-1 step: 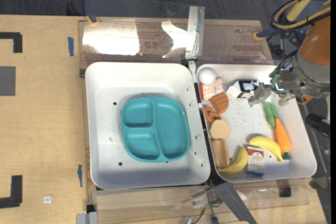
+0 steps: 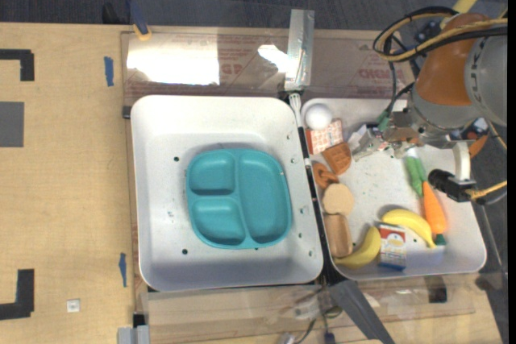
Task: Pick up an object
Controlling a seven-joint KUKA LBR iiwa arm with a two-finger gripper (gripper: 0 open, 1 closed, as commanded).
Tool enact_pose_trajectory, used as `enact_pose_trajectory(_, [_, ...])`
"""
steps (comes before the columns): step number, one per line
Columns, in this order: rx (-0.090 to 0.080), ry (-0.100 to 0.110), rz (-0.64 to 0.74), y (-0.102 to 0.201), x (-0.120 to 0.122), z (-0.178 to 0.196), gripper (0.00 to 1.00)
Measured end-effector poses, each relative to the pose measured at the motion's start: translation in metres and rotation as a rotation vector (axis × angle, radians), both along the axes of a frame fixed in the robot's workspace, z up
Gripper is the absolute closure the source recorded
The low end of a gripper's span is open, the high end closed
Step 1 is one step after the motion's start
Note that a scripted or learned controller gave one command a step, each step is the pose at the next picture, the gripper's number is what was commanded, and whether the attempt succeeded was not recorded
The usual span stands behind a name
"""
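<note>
My right bin (image 2: 472,254) is crowded: two bananas (image 2: 411,223), a carrot (image 2: 434,209), a green stick (image 2: 415,173), a small carton (image 2: 393,246), a wooden block (image 2: 337,231), a white ball (image 2: 318,116) and a red-and-white packet (image 2: 326,135). The left bin (image 2: 153,173) holds a teal tray (image 2: 239,197). My gripper (image 2: 385,137) hangs over the right bin's upper part; I cannot tell its opening.

Bright, even overhead light.
Glare is flaring off the clear panel (image 2: 173,60) at eleven o'clock; shadows are staying soft.
</note>
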State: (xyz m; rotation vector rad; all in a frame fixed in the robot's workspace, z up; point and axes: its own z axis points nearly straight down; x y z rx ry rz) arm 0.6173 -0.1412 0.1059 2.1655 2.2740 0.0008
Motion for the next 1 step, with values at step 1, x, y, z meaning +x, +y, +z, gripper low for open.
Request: enact_pose_trajectory(1, [-0.005, -0.007, 0.034, -0.0620, 0.0130, 0.0486, 0.00])
